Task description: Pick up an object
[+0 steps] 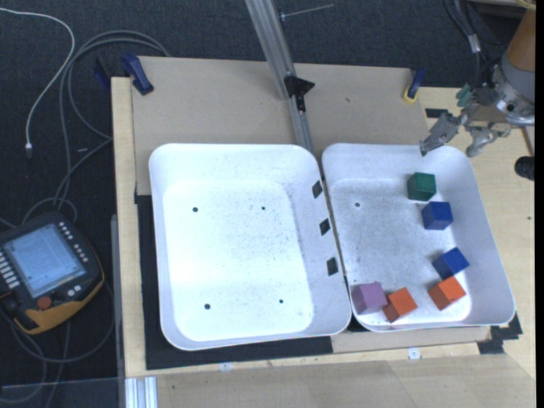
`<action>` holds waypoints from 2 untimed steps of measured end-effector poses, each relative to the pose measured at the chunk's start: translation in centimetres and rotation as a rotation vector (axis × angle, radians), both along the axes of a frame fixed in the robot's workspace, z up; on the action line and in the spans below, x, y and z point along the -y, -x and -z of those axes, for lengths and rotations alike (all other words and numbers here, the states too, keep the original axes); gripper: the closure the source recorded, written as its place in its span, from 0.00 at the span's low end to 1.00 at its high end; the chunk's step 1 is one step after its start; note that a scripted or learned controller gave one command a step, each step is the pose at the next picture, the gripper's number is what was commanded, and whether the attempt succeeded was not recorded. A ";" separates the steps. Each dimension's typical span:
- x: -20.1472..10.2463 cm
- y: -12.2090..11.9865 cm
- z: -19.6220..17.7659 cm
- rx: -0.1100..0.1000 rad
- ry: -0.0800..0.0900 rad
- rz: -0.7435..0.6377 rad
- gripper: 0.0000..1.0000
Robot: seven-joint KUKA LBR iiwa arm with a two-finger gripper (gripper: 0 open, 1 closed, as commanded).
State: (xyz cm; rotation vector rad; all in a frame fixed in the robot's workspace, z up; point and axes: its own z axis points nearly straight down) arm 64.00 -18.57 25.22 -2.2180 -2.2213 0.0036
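The right bin [374,228] holds several small blocks. A green cube [421,186] lies near its far right corner, with a blue cube [437,215] just below it. Lower down sit a second blue cube [450,262], two orange cubes [447,292] [399,303] and a purple cube [369,297] along the near edge. My gripper [455,139] hangs over the bin's far right rim, above the green cube. Its two fingers are spread apart with nothing between them.
The left bin [229,236] lies beside the right one. A metal rail [272,41] slants down from the top to the gap between the bins. Blue clamps [136,73] [415,83] hold the board's far corners. A teach pendant [42,266] rests at the left.
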 end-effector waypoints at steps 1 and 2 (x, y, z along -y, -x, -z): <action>0.7 2.0 14.1 -0.005 -0.002 0.001 0.00; -1.3 -3.8 15.3 0.009 0.000 -0.003 0.00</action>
